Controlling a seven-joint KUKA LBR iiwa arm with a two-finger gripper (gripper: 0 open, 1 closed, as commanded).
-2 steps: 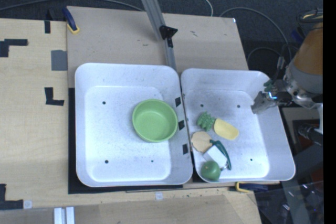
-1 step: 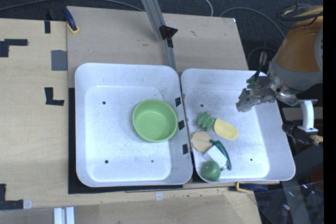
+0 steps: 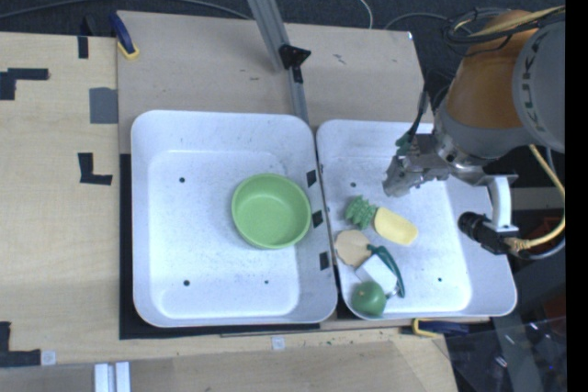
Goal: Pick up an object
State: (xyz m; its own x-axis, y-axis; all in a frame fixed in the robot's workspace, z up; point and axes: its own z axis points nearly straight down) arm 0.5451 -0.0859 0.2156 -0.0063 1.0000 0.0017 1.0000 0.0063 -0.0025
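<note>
The right bin (image 3: 441, 289) holds a cluster of small items: a yellow piece (image 3: 396, 227) with a green leafy end (image 3: 360, 214), a tan round piece (image 3: 351, 247), a white and dark green item (image 3: 382, 269) and a green ball (image 3: 369, 297). My gripper (image 3: 399, 182) hangs over the right bin's upper middle, above and a little right of the yellow piece. I see nothing between its fingers. The arm's grey and orange wrist (image 3: 491, 96) rises to the right.
A green bowl (image 3: 270, 210) sits in the left bin (image 3: 184, 271) near its right wall. A grey pole (image 3: 266, 5) slants down to the divider between the bins. Cables and a black fitting (image 3: 482, 229) lie at the right bin's right edge.
</note>
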